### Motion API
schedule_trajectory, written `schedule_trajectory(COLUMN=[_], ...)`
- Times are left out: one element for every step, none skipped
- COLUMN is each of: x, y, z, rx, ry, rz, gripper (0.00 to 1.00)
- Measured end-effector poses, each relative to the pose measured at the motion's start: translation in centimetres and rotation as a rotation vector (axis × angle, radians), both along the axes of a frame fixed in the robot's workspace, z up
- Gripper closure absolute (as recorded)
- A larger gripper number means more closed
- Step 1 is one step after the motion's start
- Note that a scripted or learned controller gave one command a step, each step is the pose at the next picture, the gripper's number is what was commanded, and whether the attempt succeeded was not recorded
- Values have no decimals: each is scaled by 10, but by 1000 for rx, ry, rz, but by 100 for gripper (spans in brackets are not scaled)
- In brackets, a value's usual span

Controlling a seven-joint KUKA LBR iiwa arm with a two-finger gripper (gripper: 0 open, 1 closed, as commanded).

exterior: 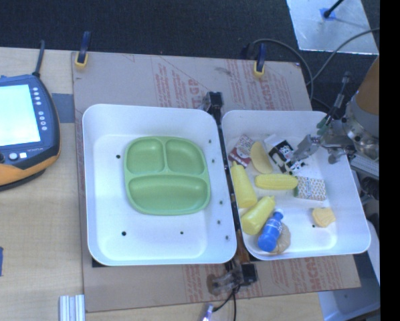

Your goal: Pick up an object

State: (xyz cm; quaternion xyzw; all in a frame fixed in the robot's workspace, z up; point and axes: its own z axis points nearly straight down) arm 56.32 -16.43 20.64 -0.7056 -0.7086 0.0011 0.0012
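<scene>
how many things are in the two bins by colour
Green: 1, the divided plate in the left bin
Yellow: 5, all in the right bin
Blue: 1, the small bottle
Black and white: 1, the item by the tool
Patterned: 2
Total: 10

1. A light wooden surface (26, 233) fills the lower part of the scene, overlaid by a brown cardboard sheet (180, 79) printed with faint red lettering.
2. Two yellow clamps (81, 59) pin the cardboard at the surface's far edge.
3. Beyond that edge lies dark carpeted floor (153, 12), with a pale sheet (330, 15) toward the far right corner.
4. A handheld control pendant (16, 129) with a bright screen rests at the surface's left edge.
5. Lighting is even and bright.
</scene>
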Motion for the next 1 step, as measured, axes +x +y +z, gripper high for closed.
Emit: schedule_trajectory(x=[13], y=[-6], z=[-116], rx=[-1], ry=[3], rz=[1], gripper=[0])
